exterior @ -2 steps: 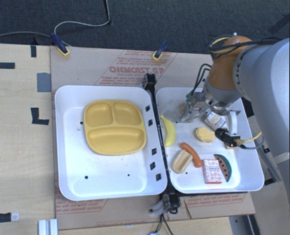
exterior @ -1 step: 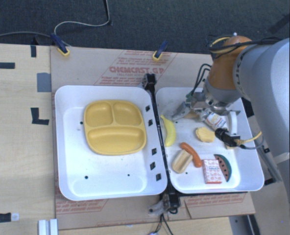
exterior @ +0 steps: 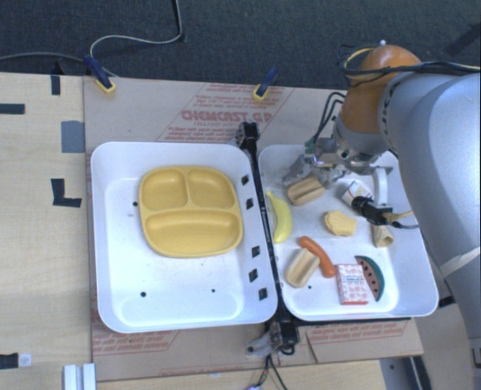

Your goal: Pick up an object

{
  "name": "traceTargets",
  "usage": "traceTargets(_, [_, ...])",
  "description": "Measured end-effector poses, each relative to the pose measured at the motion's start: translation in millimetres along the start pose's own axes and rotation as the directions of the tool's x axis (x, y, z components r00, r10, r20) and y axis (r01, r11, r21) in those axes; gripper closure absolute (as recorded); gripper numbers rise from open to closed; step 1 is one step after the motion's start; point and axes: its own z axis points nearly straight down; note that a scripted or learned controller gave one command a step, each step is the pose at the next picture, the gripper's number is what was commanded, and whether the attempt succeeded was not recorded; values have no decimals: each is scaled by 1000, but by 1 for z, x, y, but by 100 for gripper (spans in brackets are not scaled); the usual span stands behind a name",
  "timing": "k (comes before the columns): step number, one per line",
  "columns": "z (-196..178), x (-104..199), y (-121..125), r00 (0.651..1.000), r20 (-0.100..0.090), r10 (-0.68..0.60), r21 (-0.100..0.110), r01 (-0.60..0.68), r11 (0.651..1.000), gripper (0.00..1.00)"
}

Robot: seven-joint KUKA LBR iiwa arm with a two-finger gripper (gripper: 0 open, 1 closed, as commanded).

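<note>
While end effector (exterior: 309, 169) state unclear: two bread rolls (exterior: 305, 191), one banana (exterior: 280, 217), one yellow tray (exterior: 191, 210).

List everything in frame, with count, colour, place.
bins: 2, white, side by side on the bench
divided plate: 1, yellow, in the left bin
banana: 1, yellow, right bin, by its left wall
bread rolls: 2, tan, right bin, one near the tool, one lower by the carrot
carrot: 1, orange, right bin, middle
chunk: 1, pale yellow, right bin, centre right
small box: 1, red and white, right bin, near front
watermelon slice: 1, red and green, beside the box
clamps: 2, blue and yellow, cardboard's far edge
arm: 1, grey with orange band, from the right
tool: 1, over the right bin's far part, above the upper roll
</note>
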Motion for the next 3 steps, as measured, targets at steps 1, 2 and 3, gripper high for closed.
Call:
traceTargets(1, [1,30,0,1000,1,1,0,-1,1000,0])
traceTargets(2, [1,30,0,1000,2,1,1,-1,1000,0])
traceTargets(3, [-9,30,0,1000,3,0,1,0,1000,100])
